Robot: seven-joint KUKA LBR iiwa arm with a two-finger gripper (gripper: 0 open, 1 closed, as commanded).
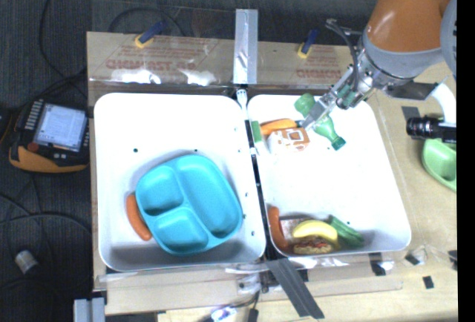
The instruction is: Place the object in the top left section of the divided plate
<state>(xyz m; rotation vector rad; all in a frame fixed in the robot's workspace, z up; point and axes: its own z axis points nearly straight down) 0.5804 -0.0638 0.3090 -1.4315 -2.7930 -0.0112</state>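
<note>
From my seat the left bin [119, 165] has a hot dog [136, 217] lying at its seven o'clock. In the right bin [371, 187], a carrot [276, 125] and a white-and-orange block [288, 139] sit at eleven o'clock. At its six o'clock I see a banana [315, 230] touching a burger [313, 244], a green vegetable [346, 231] beside them. Outside, a handheld screen device [53, 131] lies at nine o'clock, a light green item [441, 160] at three.

Arm [415, 9] cut off top right (gripper [315, 114] blurred).
</note>
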